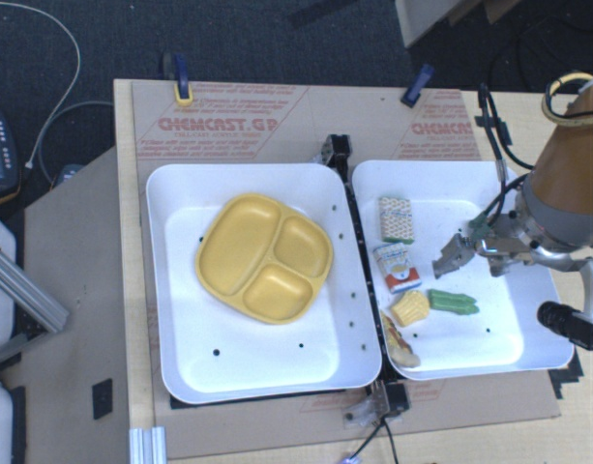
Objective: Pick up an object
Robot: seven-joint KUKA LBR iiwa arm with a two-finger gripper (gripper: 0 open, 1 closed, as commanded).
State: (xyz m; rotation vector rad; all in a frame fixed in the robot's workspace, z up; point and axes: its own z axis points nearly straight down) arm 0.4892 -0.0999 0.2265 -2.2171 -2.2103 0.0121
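Gripper (449,259) over right bin (528,346), frame right.
Fingers spread, holding nothing; green toy (452,303) just below.

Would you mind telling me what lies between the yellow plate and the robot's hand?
In the camera view, the bins' adjoining rims and a red-and-white packet lie between the yellow plate and the hand.

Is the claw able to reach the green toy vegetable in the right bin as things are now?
Probably yes. The claw hangs just above the green plastic toy vegetable in the right white bin, and nothing lies on top of it. The yellow corn-shaped toy sits close at its left end, which might crowd a grasp.
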